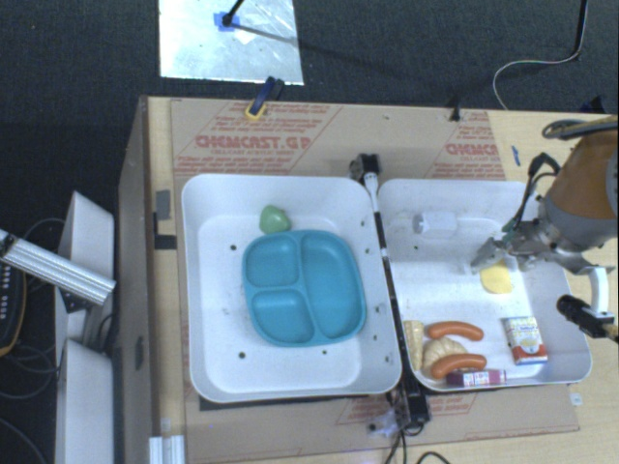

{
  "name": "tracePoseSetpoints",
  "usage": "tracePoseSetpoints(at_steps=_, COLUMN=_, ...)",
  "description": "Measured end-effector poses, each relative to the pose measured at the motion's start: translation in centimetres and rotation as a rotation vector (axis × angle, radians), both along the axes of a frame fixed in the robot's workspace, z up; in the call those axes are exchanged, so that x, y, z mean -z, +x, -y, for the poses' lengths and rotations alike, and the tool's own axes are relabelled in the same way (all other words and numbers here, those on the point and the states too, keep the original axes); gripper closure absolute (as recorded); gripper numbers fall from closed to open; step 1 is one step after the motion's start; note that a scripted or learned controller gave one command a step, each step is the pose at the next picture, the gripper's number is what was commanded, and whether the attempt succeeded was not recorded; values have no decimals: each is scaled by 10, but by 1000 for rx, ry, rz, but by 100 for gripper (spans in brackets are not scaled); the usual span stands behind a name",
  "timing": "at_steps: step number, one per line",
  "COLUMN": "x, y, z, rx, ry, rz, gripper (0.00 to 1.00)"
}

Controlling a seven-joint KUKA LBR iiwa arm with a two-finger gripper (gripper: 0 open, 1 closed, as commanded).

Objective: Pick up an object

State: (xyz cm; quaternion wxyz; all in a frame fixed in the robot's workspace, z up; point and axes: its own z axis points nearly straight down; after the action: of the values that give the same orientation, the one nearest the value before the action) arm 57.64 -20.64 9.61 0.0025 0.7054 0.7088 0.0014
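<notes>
The right bin (571,303) holds a small round yellow object (497,280) near its middle. Along the front lie two orange sausages (455,332) (457,363), a pale banana-like piece (414,339), a small red and white box (524,338) and a thin dark red bar (476,378). A clear, see-through item (435,223) lies near the back wall. My gripper (490,252) hangs low over the right bin, just above and slightly left of the yellow object. The grey arm with its orange band (588,180) comes in from the right.
The left bin (208,288) holds a blue divided tray (302,286) with a small green object (275,219) behind it. A black clamp (368,169) sits between the bins at the back. A yellow and blue tool (263,98) lies on the cardboard behind.
</notes>
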Motion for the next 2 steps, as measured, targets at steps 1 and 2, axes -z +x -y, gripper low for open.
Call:
tracePoseSetpoints(at_steps=1, x=-32, y=-5, z=0, rx=3, ry=0, rz=-2, gripper=0)
tracePoseSetpoints(at_steps=2, x=2, y=-6, z=0, rx=3, ry=1, rz=-5, gripper=0)
